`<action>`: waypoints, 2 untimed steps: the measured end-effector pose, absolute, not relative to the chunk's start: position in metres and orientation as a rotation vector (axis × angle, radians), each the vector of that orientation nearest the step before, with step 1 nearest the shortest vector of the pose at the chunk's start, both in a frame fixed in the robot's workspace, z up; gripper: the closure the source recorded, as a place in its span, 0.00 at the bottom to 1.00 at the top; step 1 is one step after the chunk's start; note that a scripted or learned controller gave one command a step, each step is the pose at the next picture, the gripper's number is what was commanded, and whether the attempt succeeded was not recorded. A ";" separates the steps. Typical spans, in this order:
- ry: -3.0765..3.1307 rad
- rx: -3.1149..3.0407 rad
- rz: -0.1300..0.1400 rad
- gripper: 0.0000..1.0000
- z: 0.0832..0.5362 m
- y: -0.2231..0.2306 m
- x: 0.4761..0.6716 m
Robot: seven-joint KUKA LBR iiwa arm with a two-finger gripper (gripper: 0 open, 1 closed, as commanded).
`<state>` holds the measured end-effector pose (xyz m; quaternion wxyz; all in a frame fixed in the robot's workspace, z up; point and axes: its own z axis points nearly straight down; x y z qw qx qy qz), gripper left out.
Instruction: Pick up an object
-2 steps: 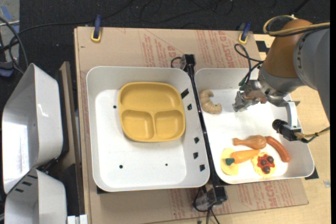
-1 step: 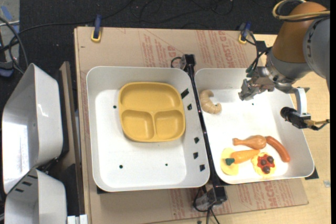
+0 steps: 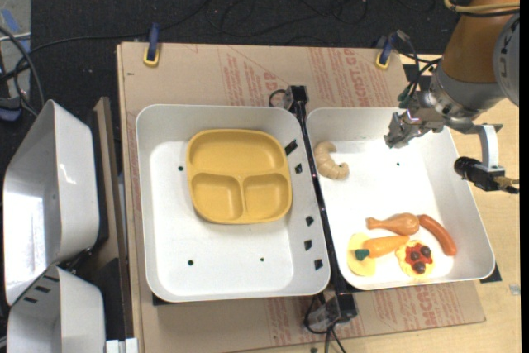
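While the arm (image 3: 483,45) hangs over the right bin's (image 3: 471,207) far corner, nothing sits under it, so a straight descent likely hits bare bin floor. The left bin (image 3: 165,260) holds only a yellow divided plate (image 3: 240,176), flat and wide, probably too broad to pinch. The gripper (image 3: 405,131) is above the right bin's back edge; whether its fingers are spread or pressed together I cannot tell. Candidates: the croissant (image 3: 331,162) near the divider, well apart from the gripper; the drumstick (image 3: 395,222), sausage (image 3: 438,234), carrot (image 3: 378,246) and small pizza (image 3: 418,257) clustered at the front. Crowding there risks a double grab or a slip.
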<state>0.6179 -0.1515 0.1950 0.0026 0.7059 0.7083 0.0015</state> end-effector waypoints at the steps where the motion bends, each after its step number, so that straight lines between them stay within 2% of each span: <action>1: 2.222 2.213 0.005 1.00 0.238 -0.149 0.620; 2: 2.228 2.215 0.000 1.00 0.227 -0.097 0.627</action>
